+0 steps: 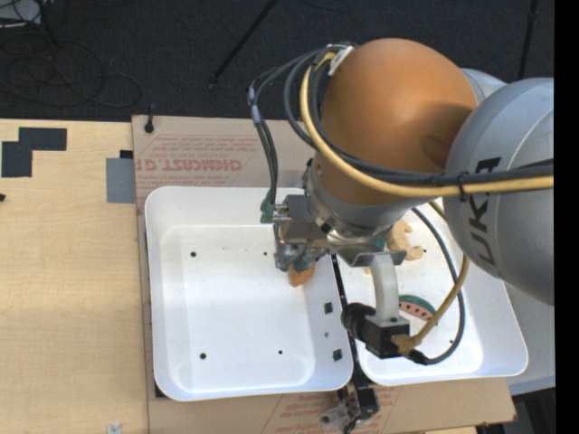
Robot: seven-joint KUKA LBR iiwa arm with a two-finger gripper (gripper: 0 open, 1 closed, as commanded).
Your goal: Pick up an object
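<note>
My gripper [295,262] hangs over the right side of the left white bin [161,269], close to the wall between the two bins. The big orange wrist band and grey arm cover much of it. A small orange object [300,277] peeks out right at the gripper's lower tip; I cannot tell whether it is held or lying on the bin floor. In the right bin [507,355], a cream-coloured object [404,239] and a green and pink object [419,308] show partly from under the arm.
Both bins rest on a cardboard sheet [194,163] with red print, on a pale wooden bench [63,278]. A black cable box [380,333] and looping cables hang from the arm over the wall between the bins.
</note>
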